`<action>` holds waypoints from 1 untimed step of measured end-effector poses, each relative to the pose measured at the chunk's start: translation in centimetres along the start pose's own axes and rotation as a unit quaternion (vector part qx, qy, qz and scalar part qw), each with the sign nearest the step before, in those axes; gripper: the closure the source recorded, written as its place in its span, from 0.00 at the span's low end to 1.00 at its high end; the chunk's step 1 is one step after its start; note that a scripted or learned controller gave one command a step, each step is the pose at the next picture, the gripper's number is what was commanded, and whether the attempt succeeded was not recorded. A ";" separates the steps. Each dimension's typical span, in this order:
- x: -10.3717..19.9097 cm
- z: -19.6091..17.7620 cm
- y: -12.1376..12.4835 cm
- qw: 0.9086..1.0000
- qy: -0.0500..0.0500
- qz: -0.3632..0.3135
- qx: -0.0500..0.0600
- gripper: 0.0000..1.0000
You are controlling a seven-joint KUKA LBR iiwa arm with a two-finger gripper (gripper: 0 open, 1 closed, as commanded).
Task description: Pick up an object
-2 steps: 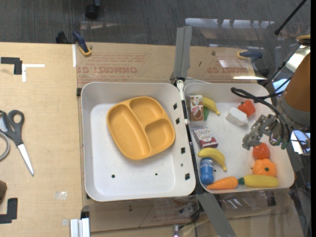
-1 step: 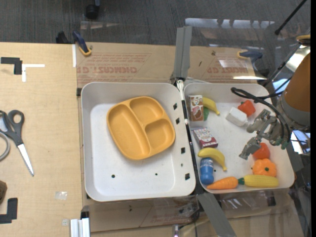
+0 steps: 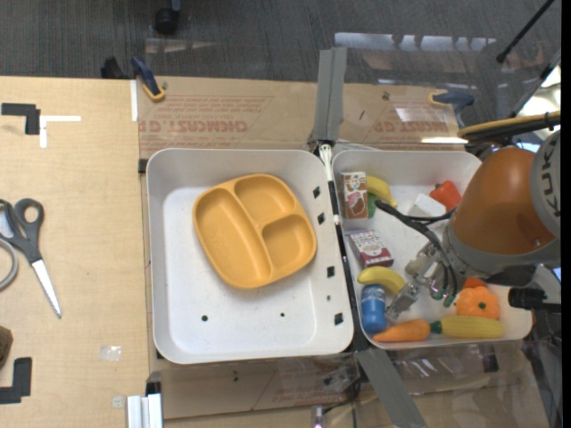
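Beside the pincer (image 3: 406, 300), carrot (image 3: 401, 332) lies left-right.

A pale wooden counter (image 3: 80, 239) carries a pair of grey-handled metal scissors (image 3: 34, 252) near its left edge, blades pointing toward the lower right. Black tape marks (image 3: 21, 114) sit at the counter's upper left, with a strip of white tape (image 3: 61, 120) just beside them. A flattened brown cardboard sheet (image 3: 223, 114) with reversed red lettering lies behind the bins, a blue-and-yellow clamp (image 3: 147, 78) at its left corner. Dark grey carpet (image 3: 232, 16) covers the floor beyond.
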State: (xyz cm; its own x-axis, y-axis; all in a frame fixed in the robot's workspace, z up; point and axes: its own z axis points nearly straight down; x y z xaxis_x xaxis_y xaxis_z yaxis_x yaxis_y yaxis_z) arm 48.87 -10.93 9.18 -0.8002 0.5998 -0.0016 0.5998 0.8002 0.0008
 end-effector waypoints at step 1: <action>-2.3 -0.1 2.8 0.999 -0.004 0.046 0.003 0.00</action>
